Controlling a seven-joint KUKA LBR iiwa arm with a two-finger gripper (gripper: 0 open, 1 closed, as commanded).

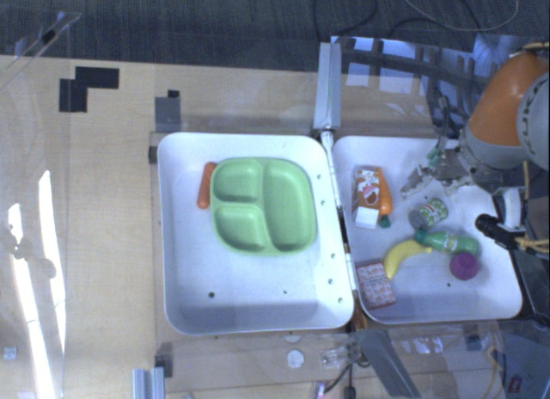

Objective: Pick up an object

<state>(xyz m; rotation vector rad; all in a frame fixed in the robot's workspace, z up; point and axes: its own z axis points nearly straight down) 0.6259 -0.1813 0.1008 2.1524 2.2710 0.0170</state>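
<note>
Glossy white bins point(185, 303), smooth green sectioned plate point(262, 205), curved banana point(404, 256).

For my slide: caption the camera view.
Metal claw above right white bin of toys; green divided plastic plate in left bin.

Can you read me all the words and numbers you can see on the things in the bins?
No word or number here is clear enough to read.
Juice carton: it has a printed picture, but the print is too blurred.
Small can: its label is too small to read.
Patterned card: red marks that are too small to tell.
Green bottle: no text can be made out.
</note>
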